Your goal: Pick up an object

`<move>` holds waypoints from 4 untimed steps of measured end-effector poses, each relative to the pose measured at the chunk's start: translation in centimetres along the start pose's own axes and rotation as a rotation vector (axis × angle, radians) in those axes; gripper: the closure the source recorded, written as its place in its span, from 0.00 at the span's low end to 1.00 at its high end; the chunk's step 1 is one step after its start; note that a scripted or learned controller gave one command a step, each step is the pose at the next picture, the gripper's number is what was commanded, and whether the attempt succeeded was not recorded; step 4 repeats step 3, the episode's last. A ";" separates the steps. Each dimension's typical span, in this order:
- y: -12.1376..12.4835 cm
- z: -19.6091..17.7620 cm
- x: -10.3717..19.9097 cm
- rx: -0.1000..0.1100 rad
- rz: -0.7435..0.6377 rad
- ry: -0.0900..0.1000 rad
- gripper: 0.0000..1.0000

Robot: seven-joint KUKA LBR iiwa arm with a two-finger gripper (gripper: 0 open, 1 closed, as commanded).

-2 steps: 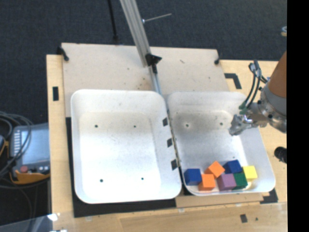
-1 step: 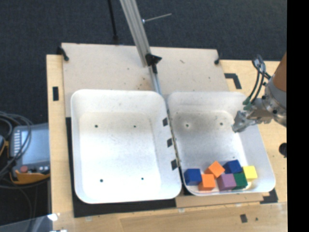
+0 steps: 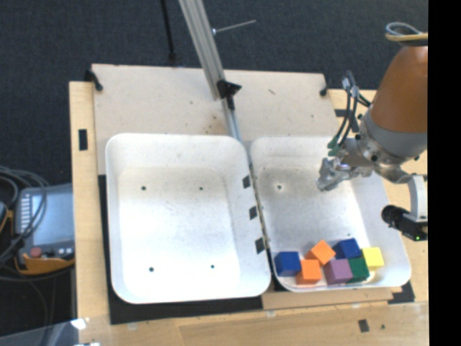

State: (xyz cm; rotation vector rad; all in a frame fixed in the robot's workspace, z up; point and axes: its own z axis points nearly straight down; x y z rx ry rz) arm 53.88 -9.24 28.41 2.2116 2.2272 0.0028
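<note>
Hovering over the upper part of the right shallow white bin (image 3: 374, 193), the grey metal gripper (image 3: 329, 176) sat well apart from the small coloured cubes (image 3: 330, 262), which were bunched in that bin's near corner. Couldn't tell if it was spread or pinched, too blurry. Cubes were blocky, no real long axis; the orange cube (image 3: 322, 251) sat turned diagonal. The left white bin (image 3: 180, 215) lay beside it on the desk (image 3: 144, 85).
</note>
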 end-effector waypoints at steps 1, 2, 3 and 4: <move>0.7 1.3 6.0 0.005 0.000 0.002 1.00; 1.8 3.0 11.7 0.006 0.000 0.002 1.00; 2.7 2.5 17.1 0.002 -0.001 0.002 1.00; 2.7 2.5 17.1 0.002 -0.001 0.002 1.00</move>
